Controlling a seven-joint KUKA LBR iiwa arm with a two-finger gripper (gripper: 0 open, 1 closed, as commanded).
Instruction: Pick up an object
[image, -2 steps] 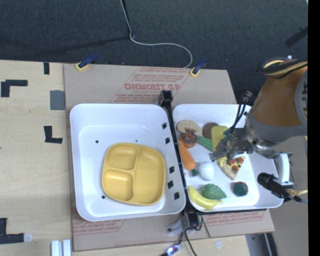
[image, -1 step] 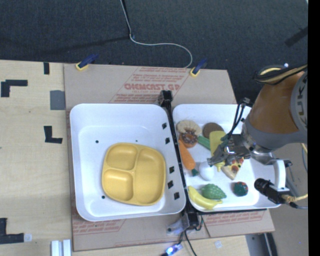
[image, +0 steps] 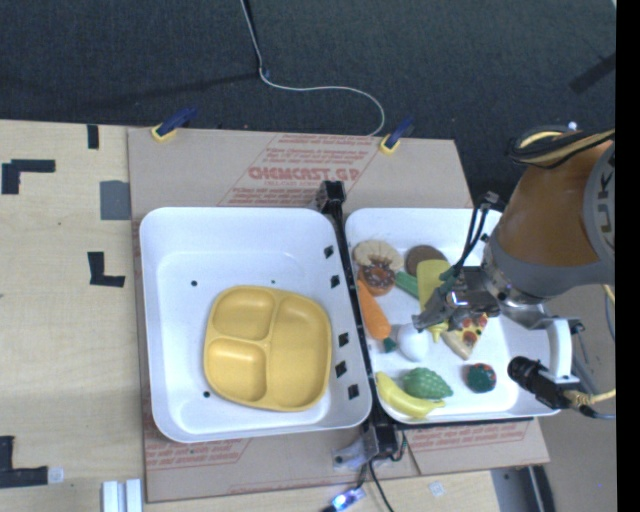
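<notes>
**Gripper low over the toy food in the right bin**

- Right bin (image: 500, 408): a cluster of small toy foods. An orange carrot (image: 373, 312) lies along the left wall, and a white egg-shaped piece (image: 411, 345) sits just beside its lower end. A pizza slice (image: 466, 336) lies at mid-bin. A yellow banana (image: 404, 399) rests at the near edge with a bumpy green piece (image: 427, 383) touching it from above. A small dark green ball with a red spot (image: 481, 377) sits to the right of that, apart from it.
- At the far end of the bin: a round, doughnut-like piece with a dark centre (image: 378, 262), a brown disc (image: 424, 258), and a yellow block (image: 432, 276) with a green piece (image: 406, 284) just beside it.
- Gripper (image: 440, 312): down inside the right bin, between the yellow block and the pizza slice, with its dark metal tips near the egg-shaped piece. Its body overlaps the top of the pizza slice. Whether it touches anything, I cannot tell. The tips are small and cluttered from this angle; how far apart they stand, and whether anything sits between them, I cannot tell.
- Arm (image: 555, 225): comes in from the right, its orange band above the wrist over the bin's right side.
- Left bin (image: 165, 260): a yellow divided plate (image: 268, 346) with three compartments, lying flat near the middle.
- Both bins rest on a cardboard sheet (image: 300, 170) with red print.
</notes>
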